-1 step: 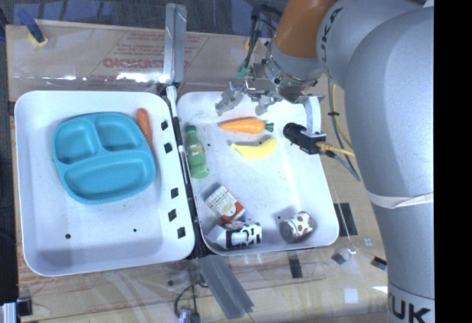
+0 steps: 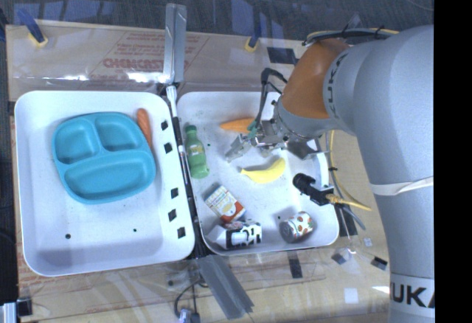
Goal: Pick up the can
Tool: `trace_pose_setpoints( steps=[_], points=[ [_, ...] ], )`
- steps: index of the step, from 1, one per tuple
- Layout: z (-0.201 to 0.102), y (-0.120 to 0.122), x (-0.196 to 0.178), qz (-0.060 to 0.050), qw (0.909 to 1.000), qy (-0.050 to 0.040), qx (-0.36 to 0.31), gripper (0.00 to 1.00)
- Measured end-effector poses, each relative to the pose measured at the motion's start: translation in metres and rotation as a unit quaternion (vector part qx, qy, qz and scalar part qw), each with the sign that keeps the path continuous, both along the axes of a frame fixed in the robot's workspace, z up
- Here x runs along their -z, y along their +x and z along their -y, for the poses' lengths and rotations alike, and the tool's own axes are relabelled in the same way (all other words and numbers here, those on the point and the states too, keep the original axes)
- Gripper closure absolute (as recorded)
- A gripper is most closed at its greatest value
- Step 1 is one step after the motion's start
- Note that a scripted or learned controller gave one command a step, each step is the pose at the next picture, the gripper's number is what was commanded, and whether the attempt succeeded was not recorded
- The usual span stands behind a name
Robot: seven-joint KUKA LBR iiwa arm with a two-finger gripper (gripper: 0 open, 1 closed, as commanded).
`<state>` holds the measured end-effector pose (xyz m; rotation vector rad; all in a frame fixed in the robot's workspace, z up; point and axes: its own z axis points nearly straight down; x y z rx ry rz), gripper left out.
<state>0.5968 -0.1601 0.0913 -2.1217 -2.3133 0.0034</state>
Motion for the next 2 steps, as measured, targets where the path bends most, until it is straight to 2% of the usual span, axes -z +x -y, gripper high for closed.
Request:
trace_pose_setpoints(
  steps=[1,2],
  points=[
    [0.045,-0.085,-0.075,-0.001,0.9932,0.0004,0.117,0.00],
    [0.002,-0.120,-0.095,0.000,0.9931,0.0001,0.118,0.00]
  ],
)
